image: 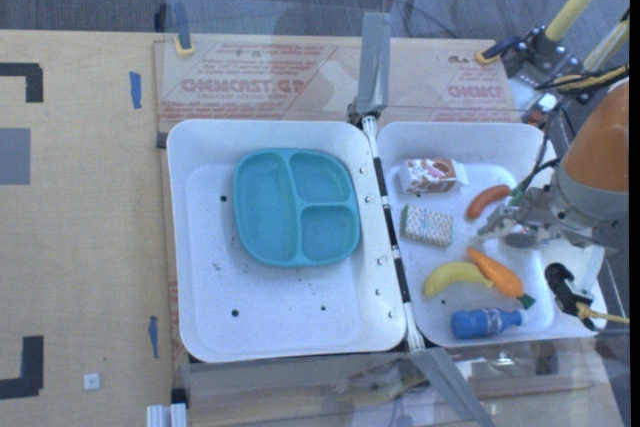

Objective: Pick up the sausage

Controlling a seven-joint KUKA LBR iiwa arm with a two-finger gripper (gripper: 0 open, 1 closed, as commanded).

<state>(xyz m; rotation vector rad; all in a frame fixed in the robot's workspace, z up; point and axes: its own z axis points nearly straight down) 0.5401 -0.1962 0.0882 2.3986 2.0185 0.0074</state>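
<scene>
- Sausage (487,200) is lying in the right bin (470,137), near its far right corner (beside a snack packet (431,176)).
- Hand (512,223) is hovering just beside it; its finger state cannot be told.
- Approach step: next move is calling for centring over the sausage, then descending.

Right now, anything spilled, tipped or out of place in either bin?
Nothing stands out. The teal three-compartment plate sits flat in the left white bin. In the right white bin, the red-orange sausage, yellow banana, orange carrot and blue bottle lie apart, unspilled.
</scene>
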